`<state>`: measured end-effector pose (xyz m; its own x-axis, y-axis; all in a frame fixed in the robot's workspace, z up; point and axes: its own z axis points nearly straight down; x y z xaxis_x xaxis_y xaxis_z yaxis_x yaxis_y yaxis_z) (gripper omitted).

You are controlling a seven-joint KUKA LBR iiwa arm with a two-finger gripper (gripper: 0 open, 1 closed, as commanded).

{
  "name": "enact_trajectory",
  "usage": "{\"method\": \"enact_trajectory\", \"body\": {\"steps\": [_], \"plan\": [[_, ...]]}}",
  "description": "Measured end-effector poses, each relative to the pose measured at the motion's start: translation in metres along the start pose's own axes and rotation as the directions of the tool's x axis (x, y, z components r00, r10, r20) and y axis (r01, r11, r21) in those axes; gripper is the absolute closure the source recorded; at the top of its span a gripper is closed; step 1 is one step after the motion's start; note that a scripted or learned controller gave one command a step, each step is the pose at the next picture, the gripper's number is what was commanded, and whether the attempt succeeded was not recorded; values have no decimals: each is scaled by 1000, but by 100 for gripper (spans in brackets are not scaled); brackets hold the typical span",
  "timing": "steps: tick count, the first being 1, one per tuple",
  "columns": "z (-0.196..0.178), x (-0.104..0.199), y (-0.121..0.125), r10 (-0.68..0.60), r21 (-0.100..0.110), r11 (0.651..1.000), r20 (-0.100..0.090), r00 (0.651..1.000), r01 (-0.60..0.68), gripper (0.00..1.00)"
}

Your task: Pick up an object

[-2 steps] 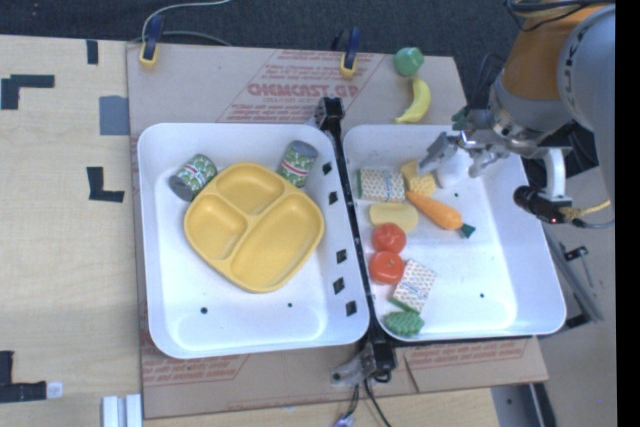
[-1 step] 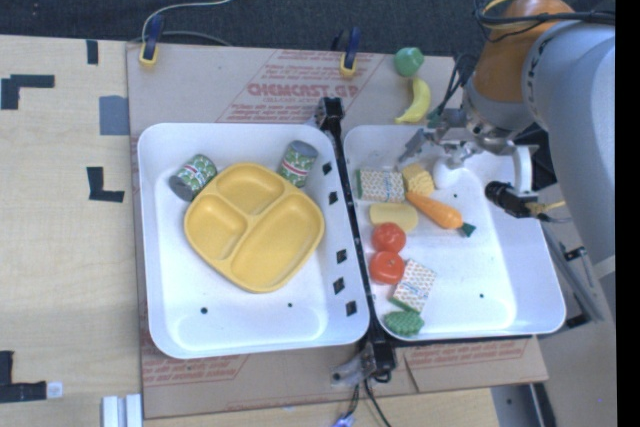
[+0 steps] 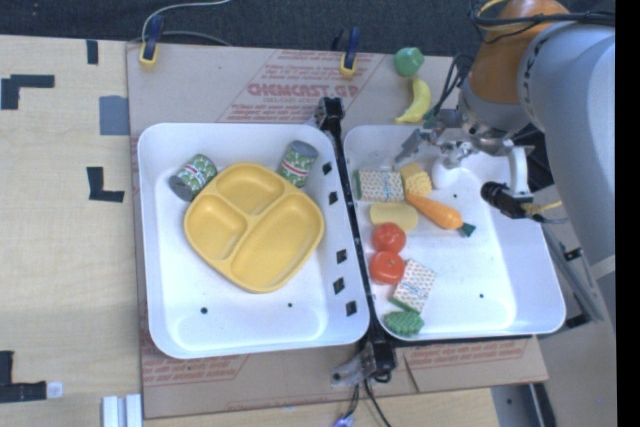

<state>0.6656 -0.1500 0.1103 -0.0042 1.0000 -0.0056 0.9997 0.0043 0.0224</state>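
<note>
My gripper hangs over the far edge of the right bin, reaching in from the right with the orange-banded wrist bulking above it, and from this slanted angle I cannot tell how wide its fingers stand or whether anything sits between them; I judge it holds nothing, since every toy I can see rests on the bin floor. The likeliest targets lie just below and beside the tool: a small yellow block, a patterned packet next to it, a pale yellow piece, and a carrot lying at a slant toward the bin's middle. Further toward the near edge are two red tomatoes, a second patterned packet and a green piece against the near wall. These things crowd the left side of the bin along the divider, several touching, so a clean descent onto one without nudging a neighbour looks awkward; the carrot has the most open floor around it. A banana and a green ball sit outside on the cardboard, just beyond the bin's far rim. The left bin holds a yellow divided plate with two small cans near its far edge, well apart from my reach here
</note>
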Motion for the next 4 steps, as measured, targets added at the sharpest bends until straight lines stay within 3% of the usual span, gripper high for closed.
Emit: {"method": "enact_trajectory", "body": {"steps": [1,2,3,4], "plan": [[1,3,-1,-1,-3,1000,1,1000,1,0],[4,3,-3,2,3,1000,-1,1000,-2,100],[8,3,-6,3,13,1000,-2,1000,-3,0],[25,55,3,2,22,1000,-5,1000,-2,0]]}}
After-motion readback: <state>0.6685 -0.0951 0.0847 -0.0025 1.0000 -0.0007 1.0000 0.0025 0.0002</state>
